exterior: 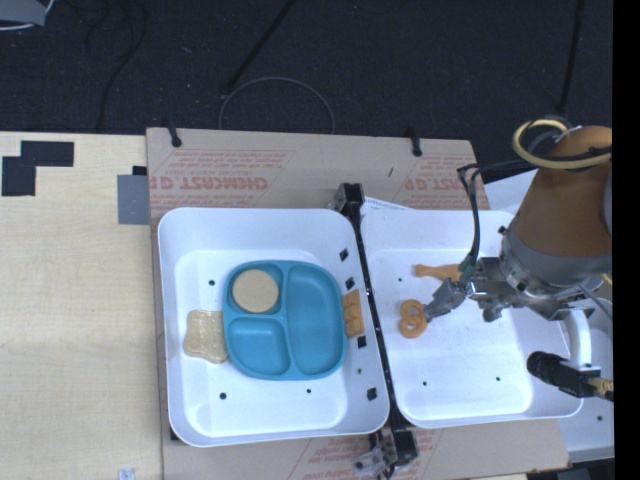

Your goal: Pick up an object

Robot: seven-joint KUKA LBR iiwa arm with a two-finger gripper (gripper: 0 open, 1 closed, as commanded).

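Note:
In the right bin (470,408) lies an orange pretzel-shaped piece (411,319), near the bin's left side. An orange stick-shaped piece (436,270) lies just behind it. My gripper (438,305) reaches in from the right and sits low over the bin floor, its tip right beside the pretzel piece on that piece's right. I cannot see anything held in it. The grey arm with its orange band (560,198) rises behind it on the right.
The left bin (190,388) holds a blue divided tray (300,328) with a round tan cracker (254,290) in one compartment. A pale toast-like piece (205,336) lies left of the tray, and a small orange waffle piece (352,314) lies right of it. A black divider (362,298) separates the bins.

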